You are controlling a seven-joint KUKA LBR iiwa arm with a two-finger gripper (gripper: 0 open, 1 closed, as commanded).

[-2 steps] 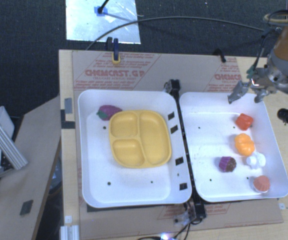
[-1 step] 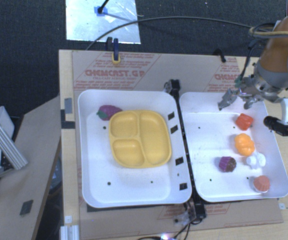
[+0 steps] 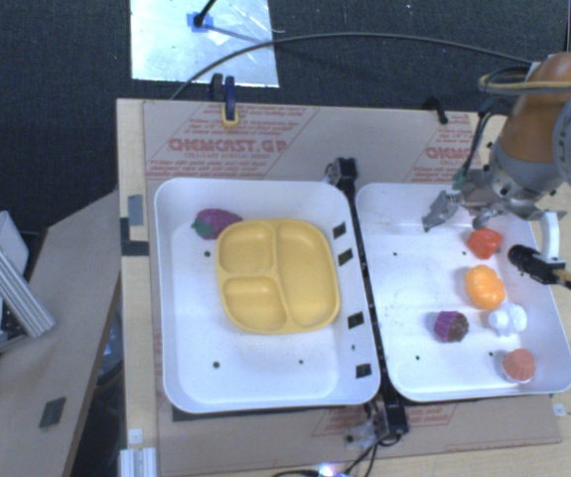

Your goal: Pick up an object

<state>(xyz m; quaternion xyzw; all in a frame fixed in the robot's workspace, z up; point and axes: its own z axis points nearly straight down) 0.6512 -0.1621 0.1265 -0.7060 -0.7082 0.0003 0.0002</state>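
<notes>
My gripper [image 3: 444, 210] hangs over the far part of the right bin [image 3: 404, 266], open, with nothing between its fingers. Just to its right and nearer lies a red-orange round piece [image 3: 485, 242]. Further forward along the bin's right side are an orange fruit [image 3: 484, 286], a small purple piece [image 3: 451, 325], a small white item [image 3: 508, 318] and a pinkish ball [image 3: 518, 365]. In the left bin [image 3: 181, 296] a yellow divided plate [image 3: 275, 274] sits in the middle, and a purple and green piece [image 3: 215, 223] lies at the plate's far left corner.
The grey arm with its orange band [image 3: 553, 107] comes in from the upper right. A black cable and plug [image 3: 531, 261] hang over the right bin's right rim. A black divider with clips [image 3: 359, 286] separates the bins. The right bin's left half is bare white floor.
</notes>
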